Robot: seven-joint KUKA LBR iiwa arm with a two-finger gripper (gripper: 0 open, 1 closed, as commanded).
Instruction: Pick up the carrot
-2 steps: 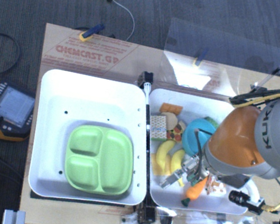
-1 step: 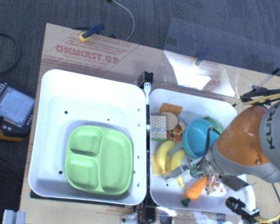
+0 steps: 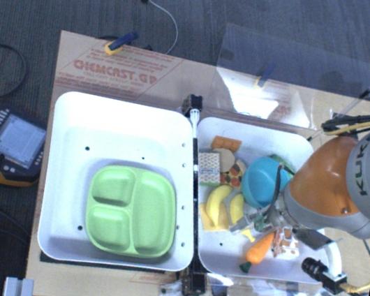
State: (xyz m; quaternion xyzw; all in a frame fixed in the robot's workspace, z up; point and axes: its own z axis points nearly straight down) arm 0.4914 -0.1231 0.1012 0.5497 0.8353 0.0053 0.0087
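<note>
The orange carrot (image 3: 259, 249) lies tilted in the right bin (image 3: 252, 131), near its front wall, with its green end pointing to the front left. My gripper (image 3: 261, 228) hangs right over the carrot's upper end, below the arm's orange band. Its fingers stand open, one grey finger (image 3: 243, 223) to the left of the carrot and the other on its right. The carrot rests on the bin floor and nothing is pinched between the fingers.
Beside the carrot lie two yellow bananas (image 3: 221, 207), a blue bowl (image 3: 263, 180), a white packet (image 3: 208, 166) and a brown item (image 3: 226, 144). The left bin (image 3: 76, 124) holds a green divided plate (image 3: 133, 211). A pendant (image 3: 4, 147) lies off the bench at left.
</note>
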